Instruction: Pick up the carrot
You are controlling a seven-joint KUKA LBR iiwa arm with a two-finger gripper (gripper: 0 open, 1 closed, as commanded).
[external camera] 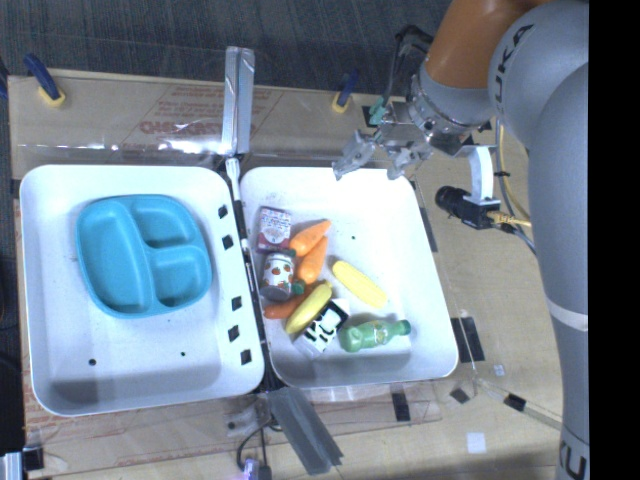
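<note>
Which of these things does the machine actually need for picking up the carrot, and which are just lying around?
Part of the job:
- carrot, in the right bin
- end effector, above that bin's far rim

Just lying about:
- two bananas
- green bottle
- small can
- red packet
- black-and-white card
- blue divided tray, in the left bin

The big grey arm (545, 118) is cut off at the top and bottom edges. One carrot (277, 309) hides partly under a banana (307, 307) and a small can (279, 272). The packet's (273, 228) words are too blurry to read.
</note>
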